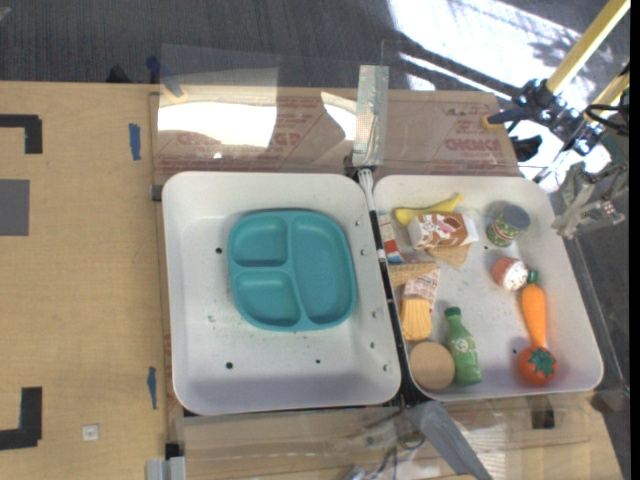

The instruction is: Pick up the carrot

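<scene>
Carrot (535, 311) in right bin (583, 298), behind tomato (537, 364).

Gripper (588, 206) is showing as a pale grey, whitish metal piece, blurry and small. Shape is looking blocky and angular, with thin struts and lighter edges catching the light. Thin dark cables (603, 120) are looping just above the gripper and running off toward the frame edge. A small teal-tinted spot is sitting up beside it, too blurred to identify. Screws and markings are not resolving at this size. Can't tell where the gripper is ending and the wrist is starting.
</scene>
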`<state>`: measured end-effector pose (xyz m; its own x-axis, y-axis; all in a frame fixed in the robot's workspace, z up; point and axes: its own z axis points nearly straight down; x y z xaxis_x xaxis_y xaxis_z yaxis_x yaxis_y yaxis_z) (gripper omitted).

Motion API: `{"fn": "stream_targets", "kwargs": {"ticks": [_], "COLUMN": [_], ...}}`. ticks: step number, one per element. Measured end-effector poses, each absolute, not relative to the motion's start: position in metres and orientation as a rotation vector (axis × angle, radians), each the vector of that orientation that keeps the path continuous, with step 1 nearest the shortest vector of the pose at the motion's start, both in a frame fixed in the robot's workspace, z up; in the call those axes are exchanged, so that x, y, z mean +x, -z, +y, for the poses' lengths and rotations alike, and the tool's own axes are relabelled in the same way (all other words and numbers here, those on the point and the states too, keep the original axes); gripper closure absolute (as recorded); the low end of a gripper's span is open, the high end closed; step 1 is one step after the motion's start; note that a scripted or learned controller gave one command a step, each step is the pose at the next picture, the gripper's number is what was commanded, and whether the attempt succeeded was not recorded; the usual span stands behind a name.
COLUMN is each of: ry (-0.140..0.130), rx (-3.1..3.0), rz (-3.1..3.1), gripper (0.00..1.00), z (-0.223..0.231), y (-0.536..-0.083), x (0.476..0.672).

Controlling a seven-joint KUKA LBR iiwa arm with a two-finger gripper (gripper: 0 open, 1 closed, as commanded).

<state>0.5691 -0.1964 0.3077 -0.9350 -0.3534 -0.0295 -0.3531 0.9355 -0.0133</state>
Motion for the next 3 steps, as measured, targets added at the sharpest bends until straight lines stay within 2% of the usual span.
{"fn": "stream_targets", "kwargs": {"ticks": [1, 2, 3], "ry": [0.016, 0.000, 0.009], "rx": [-0.554, -0.393, -0.390], "rz": [3.049, 3.111, 3.093], "gripper": [1.00, 1.00, 1.00], "z": [-0.196, -0.222, -0.222], "y": [-0.320, -0.266, -0.283], "x": [0.571, 0.641, 0.644]}}
